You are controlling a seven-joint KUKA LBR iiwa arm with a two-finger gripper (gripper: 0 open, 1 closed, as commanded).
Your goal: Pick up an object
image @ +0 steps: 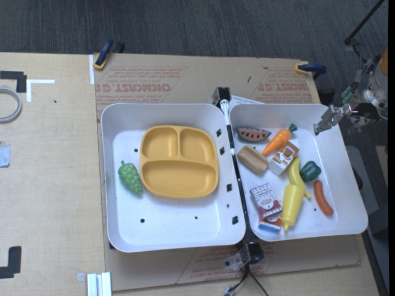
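The right bin (345, 156) holds several toy foods. A watermelon slice (254, 134), a carrot (278, 140) and a tan bread roll (252, 158) lie at its far side. A brown and white carton (284, 157), a green pepper (310, 170) and a red sausage (323, 199) lie further right. A yellow bottle (292, 205) and a red and white carton (264, 197) sit near the front. My gripper (326, 122) hangs over the bin's far right corner, apart from all the items and right of the carrot.
The left bin (117, 214) carries a yellow divided plate (179, 161) with green grapes (130, 178) beside its left edge. A black divider clip (222, 95) sits between the bins at the back. Cardboard (142, 82) lies under both bins.
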